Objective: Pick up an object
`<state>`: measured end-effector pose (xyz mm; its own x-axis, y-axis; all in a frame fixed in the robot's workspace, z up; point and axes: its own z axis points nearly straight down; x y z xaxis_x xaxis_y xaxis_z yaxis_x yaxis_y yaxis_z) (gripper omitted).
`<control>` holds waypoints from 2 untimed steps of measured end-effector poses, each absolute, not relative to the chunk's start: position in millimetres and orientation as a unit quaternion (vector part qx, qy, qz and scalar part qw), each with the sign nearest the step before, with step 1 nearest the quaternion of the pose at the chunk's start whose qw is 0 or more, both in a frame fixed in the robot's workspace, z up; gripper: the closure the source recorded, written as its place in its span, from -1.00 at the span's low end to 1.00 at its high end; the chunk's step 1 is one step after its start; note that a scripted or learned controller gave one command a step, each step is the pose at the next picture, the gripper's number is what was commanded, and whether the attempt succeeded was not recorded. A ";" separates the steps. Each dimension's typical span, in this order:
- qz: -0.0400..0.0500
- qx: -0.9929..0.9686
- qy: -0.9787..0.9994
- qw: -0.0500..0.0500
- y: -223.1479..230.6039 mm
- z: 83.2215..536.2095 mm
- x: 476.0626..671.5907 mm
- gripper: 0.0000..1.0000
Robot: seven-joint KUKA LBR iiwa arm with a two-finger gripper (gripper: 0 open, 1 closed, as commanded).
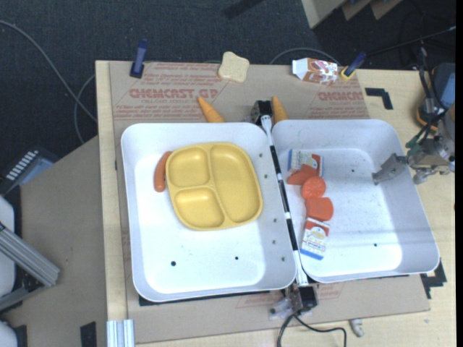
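Camera view looks down on the bench (pixel 108 194) and its two white bins: the left bin (pixel 210 270) holds a yellow divided plate (pixel 214 184) with a small sausage (pixel 160 172) just beside its left rim. Along the left side of the right bin (pixel 376 244) lie two small cartons (pixel 315 238) and some red-orange toy food pieces (pixel 315 196) — near one another, nothing gripped. At the right bin's right rim hangs the pincer (pixel 391 169), nothing in it — open or closed, I cannot tell.
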<state>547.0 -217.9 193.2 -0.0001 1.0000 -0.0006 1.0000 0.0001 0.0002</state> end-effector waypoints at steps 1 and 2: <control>0.000 0.706 0.708 -0.002 -148.9 138.1 573.2 -1.00; 0.001 0.707 0.708 0.000 -93.6 85.1 581.1 -1.00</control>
<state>581.1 -93.6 85.1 -0.0013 1.0000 0.0016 1.0000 0.0013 0.0004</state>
